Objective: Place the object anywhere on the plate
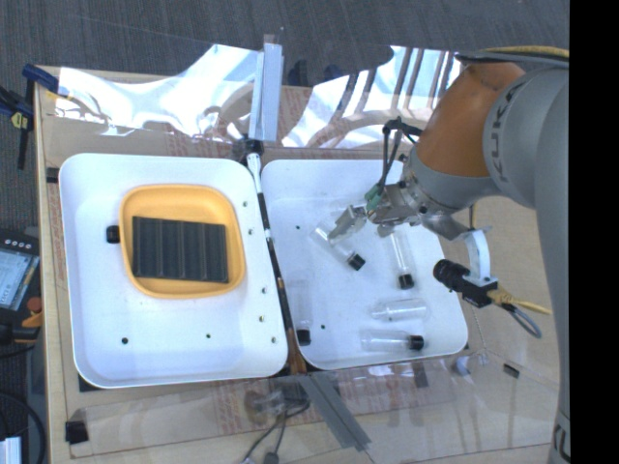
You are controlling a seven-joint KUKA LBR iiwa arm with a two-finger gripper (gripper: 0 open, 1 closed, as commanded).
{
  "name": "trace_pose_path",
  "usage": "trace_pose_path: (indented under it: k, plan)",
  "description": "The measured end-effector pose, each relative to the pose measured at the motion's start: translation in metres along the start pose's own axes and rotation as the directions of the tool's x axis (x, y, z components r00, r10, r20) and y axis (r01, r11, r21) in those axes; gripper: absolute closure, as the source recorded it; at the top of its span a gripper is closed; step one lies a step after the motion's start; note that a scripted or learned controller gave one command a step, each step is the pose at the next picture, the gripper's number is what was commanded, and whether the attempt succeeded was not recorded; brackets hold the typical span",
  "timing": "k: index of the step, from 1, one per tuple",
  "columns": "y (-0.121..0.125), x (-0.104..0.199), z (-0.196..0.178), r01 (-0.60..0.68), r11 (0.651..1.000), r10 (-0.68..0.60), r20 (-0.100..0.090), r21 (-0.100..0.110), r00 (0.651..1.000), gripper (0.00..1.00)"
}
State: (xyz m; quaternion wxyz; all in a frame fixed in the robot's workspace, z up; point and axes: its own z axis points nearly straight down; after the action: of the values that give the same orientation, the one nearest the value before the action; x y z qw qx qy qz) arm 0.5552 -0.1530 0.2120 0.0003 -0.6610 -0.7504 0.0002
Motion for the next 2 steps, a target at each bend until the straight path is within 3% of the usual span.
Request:
trace_pose_path:
  k: [1,2]
  plan:
    - [-0.034,-0.011,0.016,0.07,0.998,-0.07,-0.002,0.004,0.998,0.0]
    - [-0.075,0.041,0.033,0.122,0.993,-0.122,-0.003,0.005,0.993,0.0]
